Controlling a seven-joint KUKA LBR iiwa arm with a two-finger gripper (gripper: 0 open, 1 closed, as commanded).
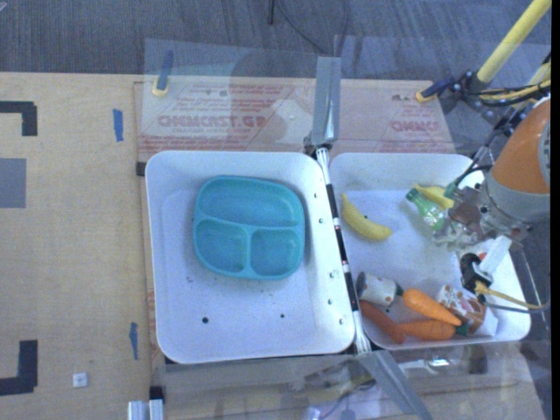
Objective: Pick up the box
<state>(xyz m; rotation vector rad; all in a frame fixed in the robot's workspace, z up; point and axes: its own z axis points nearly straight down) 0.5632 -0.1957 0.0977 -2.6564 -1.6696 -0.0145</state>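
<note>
- Looking from the camera view, you see the gripper [461, 220] low in the right bin [385, 171]; whether it is clenched you cannot tell.
- You find the box [461, 304] below it, beside the carrots [429, 308].

Plate [249, 227] in left bin [166, 261]; banana [364, 220], carrots [429, 307] in right bin [385, 169]
</note>
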